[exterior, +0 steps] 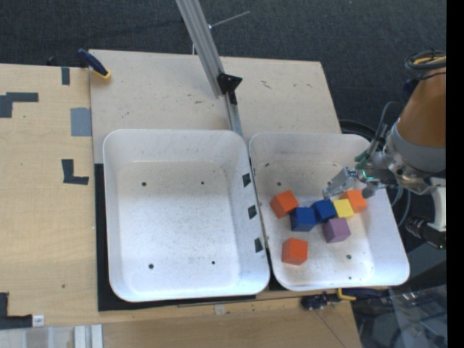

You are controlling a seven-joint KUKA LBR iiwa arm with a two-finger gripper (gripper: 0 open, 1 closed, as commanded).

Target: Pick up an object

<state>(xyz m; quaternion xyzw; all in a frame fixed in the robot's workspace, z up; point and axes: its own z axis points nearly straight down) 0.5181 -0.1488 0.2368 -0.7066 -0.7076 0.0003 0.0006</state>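
Where the arm reaches in from the right, we see its gripper low over the right bin, close to that bin's right wall. How far the tool is open we cannot tell; its metal tip blurs against the white floor. We see no block clearly held in it. The tip sits just above and beside the small orange block, near enough that we cannot say whether they touch.

All the blocks lie in the right bin, bunched in its middle and right part. An orange block lies toward the centre, and a large blue block sits just beside it. A smaller blue block touches the large one, with a yellow block pressed against its right side and the small orange block next to that. A purple block lies just below the yellow one. Another orange block sits apart, nearer the front edge.

For moving room, we note bare floor in the upper part of the right bin and along its left wall. The cluster leaves little gap between blocks. The left bin stands alongside, their rims meeting. A slanted metal bar crosses above the far edge.
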